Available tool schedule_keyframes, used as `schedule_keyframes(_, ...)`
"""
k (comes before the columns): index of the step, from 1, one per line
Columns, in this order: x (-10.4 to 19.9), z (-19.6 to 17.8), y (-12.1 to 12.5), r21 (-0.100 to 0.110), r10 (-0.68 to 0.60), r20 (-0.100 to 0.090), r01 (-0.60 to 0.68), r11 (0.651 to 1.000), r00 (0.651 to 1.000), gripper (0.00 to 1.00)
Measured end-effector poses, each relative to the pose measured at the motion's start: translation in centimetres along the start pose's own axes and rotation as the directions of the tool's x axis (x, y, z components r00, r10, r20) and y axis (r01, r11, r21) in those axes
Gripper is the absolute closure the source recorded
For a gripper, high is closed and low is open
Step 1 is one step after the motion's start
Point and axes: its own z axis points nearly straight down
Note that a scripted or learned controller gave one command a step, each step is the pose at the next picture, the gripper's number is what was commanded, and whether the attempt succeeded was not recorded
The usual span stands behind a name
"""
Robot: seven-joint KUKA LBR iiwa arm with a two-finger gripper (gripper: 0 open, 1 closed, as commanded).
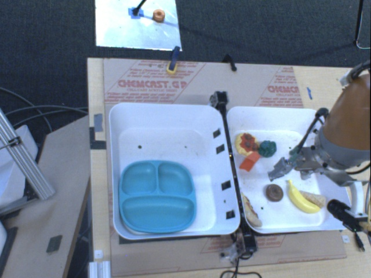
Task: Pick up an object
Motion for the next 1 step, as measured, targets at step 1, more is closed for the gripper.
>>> schedule_keyframes(1,-0.05,8.9,0.42,0.008,-0.005,-0.001,0.005,1.0,1.0,0.0)
